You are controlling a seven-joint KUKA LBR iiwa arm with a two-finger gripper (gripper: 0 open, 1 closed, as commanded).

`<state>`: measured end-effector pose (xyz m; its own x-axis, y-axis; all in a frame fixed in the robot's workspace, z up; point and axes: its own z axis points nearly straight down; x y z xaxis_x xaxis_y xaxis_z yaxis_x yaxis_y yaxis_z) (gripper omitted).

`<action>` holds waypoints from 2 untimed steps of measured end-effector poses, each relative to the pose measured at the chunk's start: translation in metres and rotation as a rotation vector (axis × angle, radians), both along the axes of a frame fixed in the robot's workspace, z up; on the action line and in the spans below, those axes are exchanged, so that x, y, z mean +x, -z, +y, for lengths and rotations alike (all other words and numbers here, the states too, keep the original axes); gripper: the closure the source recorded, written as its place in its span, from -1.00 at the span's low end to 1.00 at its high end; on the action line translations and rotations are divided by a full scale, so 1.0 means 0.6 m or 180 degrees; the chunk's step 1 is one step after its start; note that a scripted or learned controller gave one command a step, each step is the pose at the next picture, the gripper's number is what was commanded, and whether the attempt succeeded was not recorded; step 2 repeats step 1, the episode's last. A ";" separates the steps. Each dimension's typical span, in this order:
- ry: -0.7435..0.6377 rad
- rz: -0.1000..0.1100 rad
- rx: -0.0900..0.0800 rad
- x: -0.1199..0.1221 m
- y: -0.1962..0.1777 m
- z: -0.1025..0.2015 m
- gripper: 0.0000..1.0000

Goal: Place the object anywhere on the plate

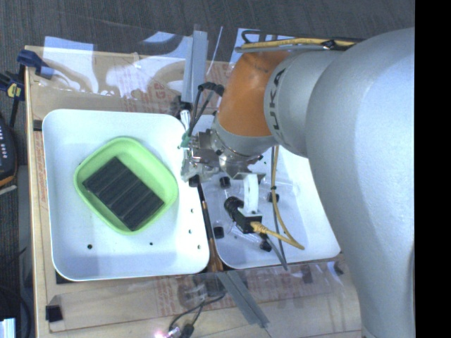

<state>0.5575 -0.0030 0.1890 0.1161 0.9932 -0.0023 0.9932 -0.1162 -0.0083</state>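
A green plate (pixel 163 178) lies in the left white bin (pixel 63 252), toward its middle. A dark ribbed rectangular object (pixel 123 192) rests flat on the plate, turned at a diagonal. My gripper (pixel 192 166) hangs over the seam between the two bins, just right of the plate's rim and apart from the dark object. The orange band and grey wrist above it hide much of the gripper.
The right white bin (pixel 310 231) sits under the arm, which covers most of it. A metal rail (pixel 243 301) runs along the bench in front of the bins. Cables and a blue clamp (pixel 32 62) lie at the bench's left edge.
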 end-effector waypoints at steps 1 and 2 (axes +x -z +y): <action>0.0002 -0.0002 -0.0003 0.000 0.000 -0.001 -1.00; 0.0002 -0.0002 -0.0003 0.000 0.000 -0.001 -1.00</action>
